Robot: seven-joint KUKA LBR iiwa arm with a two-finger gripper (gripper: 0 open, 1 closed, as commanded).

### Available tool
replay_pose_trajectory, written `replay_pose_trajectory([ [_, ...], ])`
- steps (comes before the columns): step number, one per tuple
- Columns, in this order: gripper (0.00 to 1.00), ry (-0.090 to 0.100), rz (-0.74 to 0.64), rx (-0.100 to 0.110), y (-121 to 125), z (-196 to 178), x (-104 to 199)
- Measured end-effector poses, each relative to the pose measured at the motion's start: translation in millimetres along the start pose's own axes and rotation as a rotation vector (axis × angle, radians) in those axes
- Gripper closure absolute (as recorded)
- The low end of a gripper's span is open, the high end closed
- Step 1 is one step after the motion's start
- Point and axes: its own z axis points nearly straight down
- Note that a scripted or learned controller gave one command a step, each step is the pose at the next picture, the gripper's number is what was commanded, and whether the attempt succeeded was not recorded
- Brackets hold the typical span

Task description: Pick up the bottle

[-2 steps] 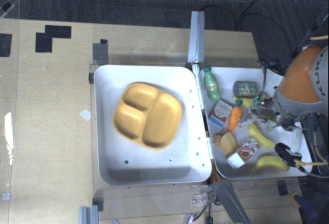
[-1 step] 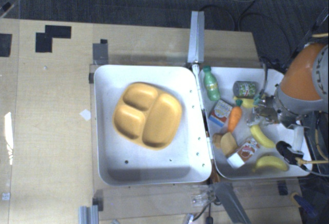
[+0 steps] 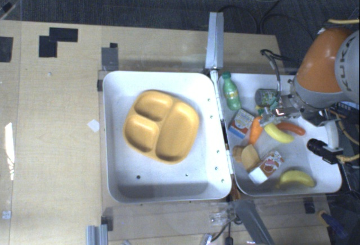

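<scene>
The green bottle point(image 3: 230, 91) is lying on its side in the right bin point(image 3: 332, 182), its white cap pointing toward the far rim and its body resting just beside the wall shared with the left bin point(image 3: 118, 126). The claw point(image 3: 277, 104) is hovering low over the middle of the right bin, near a yellow banana point(image 3: 279, 133) and an orange carrot point(image 3: 256, 129); whether it is apart or together cannot be told — wiring and the wrist are covering it. Nothing is showing in its grasp. The bottle is sitting apart from the clutter, with a small carton point(image 3: 242, 121) just nearer the camera, so the room above it is looking open, though the dividing wall is probably leaving little space on that side. The left bin is carrying a yellow compartment tray point(image 3: 162, 125), turned upside down as far as can be judged, well apart from the bottle. A second banana point(image 3: 296, 178) is lying near the right bin's near rim, and the worktop point(image 3: 50, 126) is spreading wide on the left.
</scene>
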Motion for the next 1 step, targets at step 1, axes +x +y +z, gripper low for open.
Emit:
replay_pose_trajectory([
  [1, 1.0, -0.001, 0.481, 0.001, 4.9, -76.3, 81.3],
])
